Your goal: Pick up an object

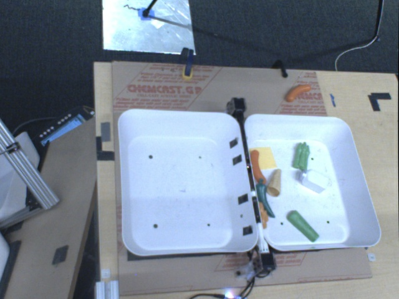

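Gripper state, honestly can't tell, apart or together. Stuff to grab is all in the right bin (pixel 340 161), the one on the side the arm reaches in from: yellow block (pixel 265 158), green pods (pixel 302 156), white block (pixel 313 181), tan cone (pixel 274 182), green cucumber (pixel 302 225), plus a carrot (pixel 255 166) and dark green pepper (pixel 262 197) along the wall shared with the left bin (pixel 181 179). An orange sausage (pixel 298 92) lies on the bench beyond the right bin.
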{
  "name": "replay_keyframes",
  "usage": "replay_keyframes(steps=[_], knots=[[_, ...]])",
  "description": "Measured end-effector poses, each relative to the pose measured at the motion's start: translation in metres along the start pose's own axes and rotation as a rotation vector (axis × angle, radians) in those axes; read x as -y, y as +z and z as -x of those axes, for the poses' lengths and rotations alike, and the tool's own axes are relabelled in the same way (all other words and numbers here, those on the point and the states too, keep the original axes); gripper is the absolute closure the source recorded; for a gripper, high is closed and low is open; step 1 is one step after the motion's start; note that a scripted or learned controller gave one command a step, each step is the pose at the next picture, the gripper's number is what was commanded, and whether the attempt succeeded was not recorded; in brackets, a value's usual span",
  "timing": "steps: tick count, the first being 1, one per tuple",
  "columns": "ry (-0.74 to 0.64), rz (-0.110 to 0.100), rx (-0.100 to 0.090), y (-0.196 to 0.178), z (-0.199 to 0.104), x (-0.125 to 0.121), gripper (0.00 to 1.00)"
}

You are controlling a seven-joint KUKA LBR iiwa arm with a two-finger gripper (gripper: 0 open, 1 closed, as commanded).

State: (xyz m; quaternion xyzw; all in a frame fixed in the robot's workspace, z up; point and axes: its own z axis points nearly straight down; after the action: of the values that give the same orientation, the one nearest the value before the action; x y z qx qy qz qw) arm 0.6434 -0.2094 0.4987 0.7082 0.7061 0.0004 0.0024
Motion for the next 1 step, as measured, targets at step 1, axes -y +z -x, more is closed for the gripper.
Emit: replay_keyframes(steps=[1], knots=[[-0.008,0.002,0.001,-0.0356,-0.0036,-0.0259,1.0]])
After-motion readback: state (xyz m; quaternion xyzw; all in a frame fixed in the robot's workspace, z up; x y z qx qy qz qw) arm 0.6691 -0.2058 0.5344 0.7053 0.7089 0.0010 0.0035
